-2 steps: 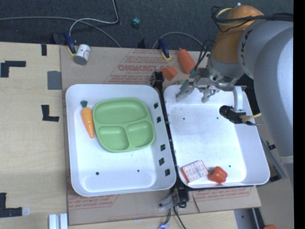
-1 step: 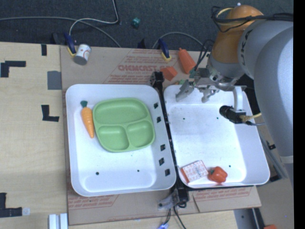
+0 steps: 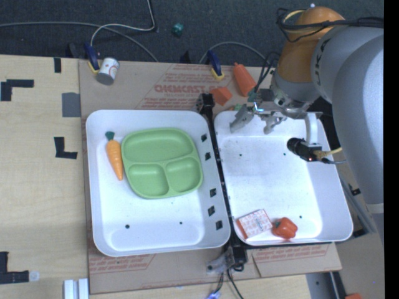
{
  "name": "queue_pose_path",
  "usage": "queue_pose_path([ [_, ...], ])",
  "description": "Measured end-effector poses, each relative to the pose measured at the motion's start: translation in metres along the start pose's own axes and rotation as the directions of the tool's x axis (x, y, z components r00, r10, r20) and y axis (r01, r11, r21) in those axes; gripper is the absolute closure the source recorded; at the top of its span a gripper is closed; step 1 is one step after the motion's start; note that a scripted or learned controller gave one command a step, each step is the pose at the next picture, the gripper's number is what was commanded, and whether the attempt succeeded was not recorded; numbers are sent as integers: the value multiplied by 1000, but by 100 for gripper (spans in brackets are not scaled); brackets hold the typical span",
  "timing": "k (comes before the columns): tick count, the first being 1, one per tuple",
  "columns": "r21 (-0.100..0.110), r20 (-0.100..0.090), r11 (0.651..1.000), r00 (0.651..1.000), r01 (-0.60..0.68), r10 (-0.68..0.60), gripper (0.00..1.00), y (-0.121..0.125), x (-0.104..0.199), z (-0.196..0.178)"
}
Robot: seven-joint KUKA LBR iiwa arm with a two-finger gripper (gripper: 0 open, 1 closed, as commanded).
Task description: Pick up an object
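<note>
Claw (image 3: 255, 122) poised over the far end of the right bin (image 3: 324, 195), near its back wall, two grey fingers (image 3: 239, 121) spread apart with a clear gap between them and nothing gripped in that gap. Fingertips hanging above bare white floor, touching no object as far as can be told. Above the claw, orange band of the arm (image 3: 298, 61), with the grey body reaching in from the right. At the near end of the same bin, well apart from the claw, a small red and white packet (image 3: 253, 222) lying flat, and just beside it a red toy pepper (image 3: 285, 228). In the left bin (image 3: 100, 185), a green divided plate (image 3: 163, 162) with a toy carrot (image 3: 114, 157) alongside its left edge. Beyond the bins on the cardboard, another orange toy carrot (image 3: 243, 78).
</note>
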State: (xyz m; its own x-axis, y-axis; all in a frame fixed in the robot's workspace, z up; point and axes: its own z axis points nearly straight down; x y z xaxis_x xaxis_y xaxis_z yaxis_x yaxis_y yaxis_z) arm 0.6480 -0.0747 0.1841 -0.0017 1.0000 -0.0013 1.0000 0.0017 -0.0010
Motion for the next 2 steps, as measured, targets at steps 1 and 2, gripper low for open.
queue_pose_path([
  [1,0,0,1000,1000,0,0,0,0,0,0],
  [2,0,0,1000,1000,0,0,0,0,0,0],
])
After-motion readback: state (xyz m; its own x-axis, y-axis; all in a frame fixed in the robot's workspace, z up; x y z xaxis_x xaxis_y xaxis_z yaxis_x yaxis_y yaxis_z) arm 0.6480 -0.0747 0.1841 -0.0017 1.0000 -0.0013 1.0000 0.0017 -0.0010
